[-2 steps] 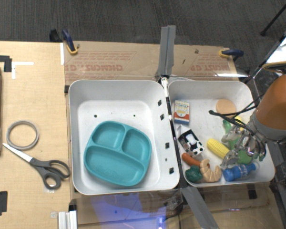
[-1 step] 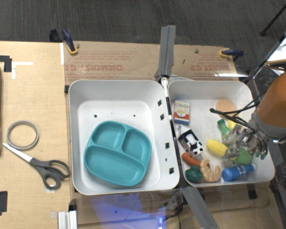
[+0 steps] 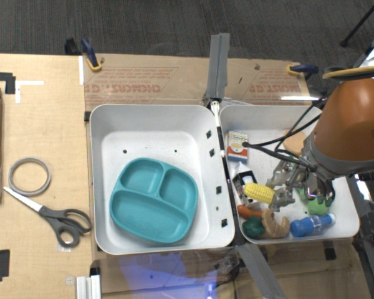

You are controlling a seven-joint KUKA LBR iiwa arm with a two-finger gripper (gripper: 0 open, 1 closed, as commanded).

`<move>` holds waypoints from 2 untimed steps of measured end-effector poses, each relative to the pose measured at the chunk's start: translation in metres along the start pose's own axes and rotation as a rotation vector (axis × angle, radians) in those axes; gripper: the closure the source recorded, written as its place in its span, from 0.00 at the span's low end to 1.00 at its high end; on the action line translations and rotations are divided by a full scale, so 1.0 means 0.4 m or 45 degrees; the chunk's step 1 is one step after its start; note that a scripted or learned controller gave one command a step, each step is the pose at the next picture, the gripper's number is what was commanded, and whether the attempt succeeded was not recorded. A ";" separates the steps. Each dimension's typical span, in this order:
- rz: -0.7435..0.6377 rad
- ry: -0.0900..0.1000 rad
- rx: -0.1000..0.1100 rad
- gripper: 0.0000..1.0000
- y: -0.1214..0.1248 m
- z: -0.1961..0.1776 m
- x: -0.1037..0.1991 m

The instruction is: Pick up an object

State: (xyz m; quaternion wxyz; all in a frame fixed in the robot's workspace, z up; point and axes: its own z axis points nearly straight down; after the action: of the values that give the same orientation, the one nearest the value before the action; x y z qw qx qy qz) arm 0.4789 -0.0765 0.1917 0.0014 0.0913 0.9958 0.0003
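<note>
- Blue bottle (image 3: 312,223) lies at the near edge of the right bin (image 3: 346,229), one in all, beside a tan lump (image 3: 275,224) and a green ball (image 3: 254,228).
- One orange carrot (image 3: 249,211) lies just behind the ball, and one yellow corn cob (image 3: 259,192) behind that.
- The gripper (image 3: 288,189) hangs low over the right bin, just beside the corn; I cannot tell how the jaws stand, nor whether anything sits between them.
- One green thing (image 3: 311,195) shows just right of the gripper.
- One small carton (image 3: 238,146) lies toward the far left of the right bin.
- The left bin (image 3: 106,167) holds one teal plate (image 3: 153,199) with three compartments.
- On the desk (image 3: 37,123) left of the two bins lie one pair of scissors (image 3: 53,215) and, behind it, one tape roll (image 3: 29,176).
- Two blue clamps (image 3: 91,53) grip the cardboard at the far edge.
</note>
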 end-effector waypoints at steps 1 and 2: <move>-0.270 -0.002 0.001 1.00 -0.055 -0.203 -0.064; -0.116 -0.001 0.001 1.00 -0.096 0.224 -0.142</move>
State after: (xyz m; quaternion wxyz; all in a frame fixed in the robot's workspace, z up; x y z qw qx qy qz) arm 0.5282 -0.1247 0.1022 0.0018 0.0460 0.9989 -0.0002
